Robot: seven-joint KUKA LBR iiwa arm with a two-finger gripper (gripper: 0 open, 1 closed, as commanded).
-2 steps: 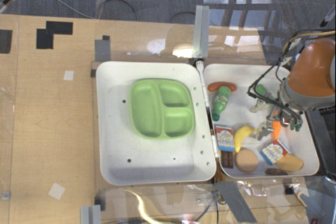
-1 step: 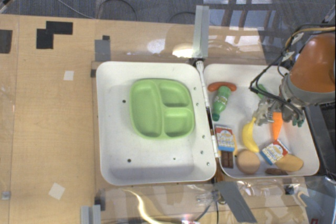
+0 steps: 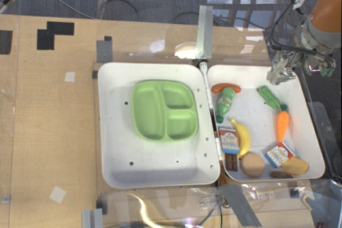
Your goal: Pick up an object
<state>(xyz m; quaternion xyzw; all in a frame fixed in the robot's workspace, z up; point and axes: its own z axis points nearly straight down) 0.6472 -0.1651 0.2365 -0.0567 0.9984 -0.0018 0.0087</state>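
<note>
My gripper (image 3: 281, 71) hangs over the far right corner of the right bin (image 3: 315, 131), below the arm's orange band. Nothing shows in it. The closest item is a green vegetable (image 3: 269, 97), just below and left of it, with a carrot (image 3: 282, 124) under that. Further left lie a red sausage (image 3: 226, 87) and a green bottle (image 3: 224, 101). A banana (image 3: 243, 137), a red and white carton (image 3: 228, 141), a brown egg-shaped piece (image 3: 253, 164), a blue and white carton (image 3: 278, 155) and a yellow-brown bun (image 3: 295, 166) crowd the near end.
The left bin (image 3: 115, 157) holds a green compartment plate (image 3: 165, 109). A metal divider rail (image 3: 209, 109) runs between the two bins. Cables loop around the arm at the upper right. Bare white floor shows in the middle of the right bin.
</note>
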